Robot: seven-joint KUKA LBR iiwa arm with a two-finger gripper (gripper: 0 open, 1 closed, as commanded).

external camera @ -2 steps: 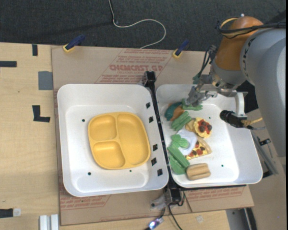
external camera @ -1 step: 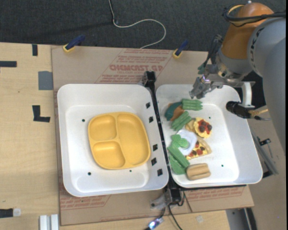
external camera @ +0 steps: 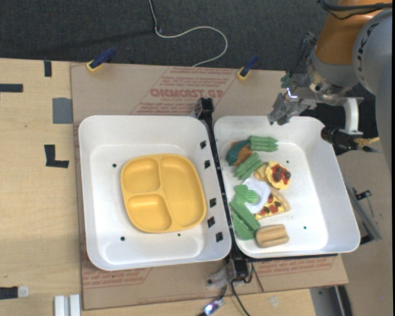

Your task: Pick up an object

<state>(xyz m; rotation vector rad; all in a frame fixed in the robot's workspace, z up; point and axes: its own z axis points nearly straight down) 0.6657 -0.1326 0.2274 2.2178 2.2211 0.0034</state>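
The right bin (external camera: 319, 176) holds a heap of toy food: green pieces (external camera: 249, 166), a teal and orange piece (external camera: 238, 153), a pizza slice (external camera: 274, 206), a round red-and-yellow piece (external camera: 278, 175) and a brown bun (external camera: 272, 235). My gripper (external camera: 281, 112) hangs above the right bin's far rim, apart from the food, with nothing seen between its fingers. The orange band (external camera: 342, 25) of the arm sits at the upper right.
The left bin (external camera: 99, 176) carries a yellow divided plate (external camera: 163, 192). A white cable (external camera: 191, 28) loops over the dark surface behind the bins. Yellow and blue clamps (external camera: 100, 59) hold the cardboard sheet under the bins.
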